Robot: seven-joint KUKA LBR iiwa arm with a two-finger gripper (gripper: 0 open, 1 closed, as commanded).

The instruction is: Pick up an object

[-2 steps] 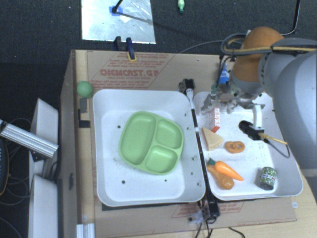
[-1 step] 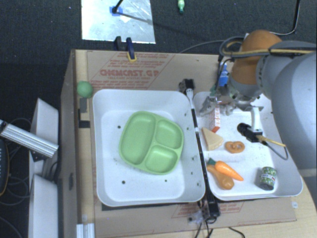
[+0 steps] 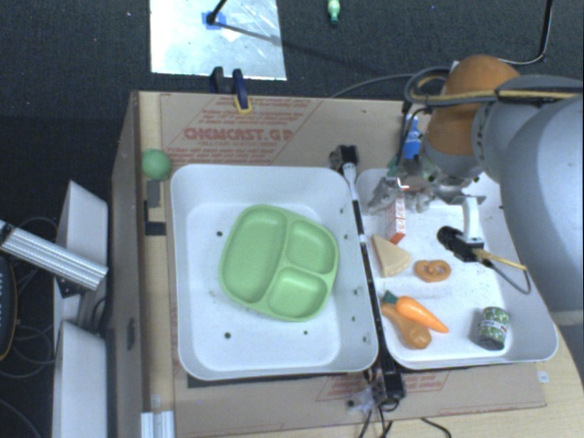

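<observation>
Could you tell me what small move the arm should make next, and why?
Probably lower straight down: the gripper hangs over the right bin's far-left corner, just above the carton, with nothing seen between its fingers. The cheese wedge and pretzel lie farther off.

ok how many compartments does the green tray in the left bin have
3. The green tray has one long compartment down its left side, one at the upper right, and one at the lower right. Nothing covers the tray, so none should be hidden.
</observation>
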